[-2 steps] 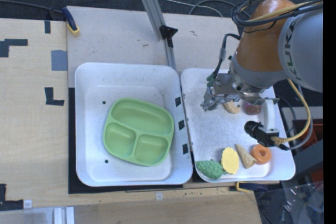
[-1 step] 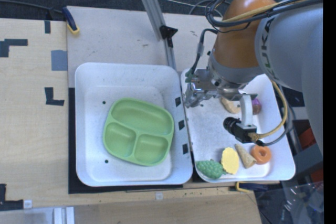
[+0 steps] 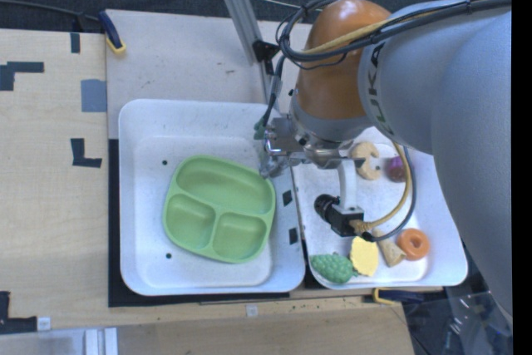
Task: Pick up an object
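The only readable text is a few large dark capital letters, apparently "KU", running sideways on the grey arm point(image 3: 432, 62) just beside its orange band point(image 3: 337, 54), toward three o'clock from the view's centre. The rest of the word is cut off. No other labels, numbers or signs are legible.

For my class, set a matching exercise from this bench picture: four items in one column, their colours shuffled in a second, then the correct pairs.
Items:
1. divided plate
2. bumpy toy at the right bin's near edge
3. ring-shaped toy
4. flat piece beside the bumpy toy

Colours:
A. orange
B. yellow
C. light green
D. dark green

Pairs: 1-C, 2-D, 3-A, 4-B
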`<state>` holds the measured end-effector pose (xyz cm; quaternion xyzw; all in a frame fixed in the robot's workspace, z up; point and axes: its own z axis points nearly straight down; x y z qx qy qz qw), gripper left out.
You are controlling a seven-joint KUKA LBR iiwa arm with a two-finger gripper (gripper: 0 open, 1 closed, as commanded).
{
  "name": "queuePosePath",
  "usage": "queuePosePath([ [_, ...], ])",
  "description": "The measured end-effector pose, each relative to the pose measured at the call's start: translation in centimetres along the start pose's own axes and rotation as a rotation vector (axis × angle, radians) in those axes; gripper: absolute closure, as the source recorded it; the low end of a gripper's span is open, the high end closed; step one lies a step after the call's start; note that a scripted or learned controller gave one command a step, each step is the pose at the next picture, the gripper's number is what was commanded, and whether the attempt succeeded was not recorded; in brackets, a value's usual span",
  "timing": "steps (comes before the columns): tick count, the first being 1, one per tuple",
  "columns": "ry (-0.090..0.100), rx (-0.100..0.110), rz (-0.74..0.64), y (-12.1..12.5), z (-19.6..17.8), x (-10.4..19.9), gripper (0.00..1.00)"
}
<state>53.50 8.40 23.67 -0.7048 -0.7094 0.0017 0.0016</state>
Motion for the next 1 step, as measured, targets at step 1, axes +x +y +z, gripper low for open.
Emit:
queuePosePath([
  [1, 0.0, -0.001, 0.004, 0.03, -0.09, -0.26, 0.0],
])
